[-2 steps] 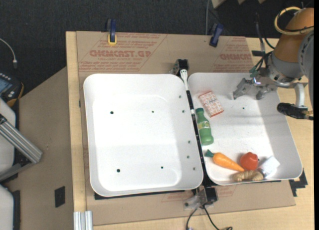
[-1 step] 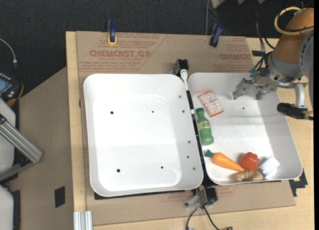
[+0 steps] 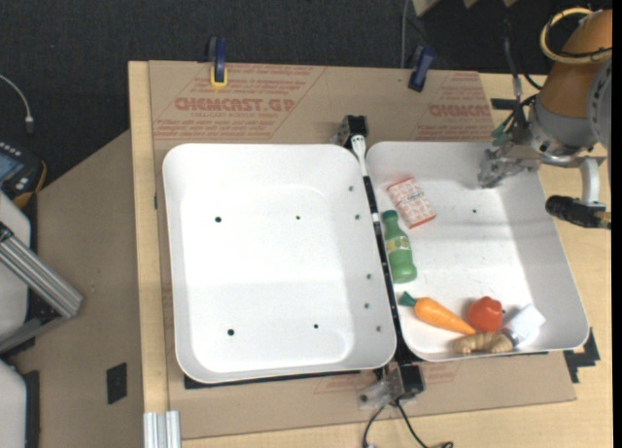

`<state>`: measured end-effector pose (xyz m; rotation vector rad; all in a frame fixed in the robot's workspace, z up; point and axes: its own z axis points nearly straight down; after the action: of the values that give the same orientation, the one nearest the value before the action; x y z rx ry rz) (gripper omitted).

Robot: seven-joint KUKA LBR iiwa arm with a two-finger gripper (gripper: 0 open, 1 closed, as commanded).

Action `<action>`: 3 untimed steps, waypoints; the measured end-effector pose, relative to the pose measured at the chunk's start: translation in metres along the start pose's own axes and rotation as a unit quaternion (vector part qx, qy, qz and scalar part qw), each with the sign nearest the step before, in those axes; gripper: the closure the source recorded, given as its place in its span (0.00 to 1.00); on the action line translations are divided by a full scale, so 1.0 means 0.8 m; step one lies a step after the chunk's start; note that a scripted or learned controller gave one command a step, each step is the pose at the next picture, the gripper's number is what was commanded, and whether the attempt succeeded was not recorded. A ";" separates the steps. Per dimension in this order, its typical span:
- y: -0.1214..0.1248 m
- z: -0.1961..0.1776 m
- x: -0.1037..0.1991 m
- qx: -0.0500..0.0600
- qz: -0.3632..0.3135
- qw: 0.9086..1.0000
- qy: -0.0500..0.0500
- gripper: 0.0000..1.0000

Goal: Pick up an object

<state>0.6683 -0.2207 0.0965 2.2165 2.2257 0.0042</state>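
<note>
We are counting two white bins lying side by side on the counter [image 3: 292, 407]: the left bin [image 3: 194, 242] and the right bin [image 3: 544, 252]. In the right bin we are seeing six things. One green bottle [image 3: 397, 245] is lying along the bin's left wall. One small packet with red print [image 3: 411, 201] is lying just above the bottle, near it. One carrot [image 3: 439, 315] is resting toward the lower edge, its green end pointing at the left wall. One red tomato [image 3: 486, 313] is sitting just right of the carrot. One knobbly ginger root [image 3: 482, 343] is lying just below the tomato, against the lower rim. One small white piece [image 3: 526, 324] is resting beside the tomato, near the lower right corner.

The one arm [image 3: 573, 86] is reaching in from the right, and its tool [image 3: 493, 172] is hanging over the upper right part of the right bin, well apart from all six things. We cannot tell how the tool is set.

The bins are resting on a brown board printed with red lettering. Two blue clamps, one [image 3: 218, 59] and another [image 3: 421, 67], are gripping its far edge. Beyond the counter a dark carpeted floor [image 3: 97, 9] is showing, and cables are trailing across the upper right.
</note>
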 end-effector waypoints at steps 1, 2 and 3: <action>0.001 -0.144 0.009 -0.006 0.001 1.000 -0.003 1.00; 0.002 -0.275 0.091 -0.007 -0.002 1.000 -0.002 1.00; 0.000 -0.278 0.086 -0.002 0.001 1.000 -0.003 1.00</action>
<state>0.6677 -0.1526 0.3187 2.2134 2.2183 0.0035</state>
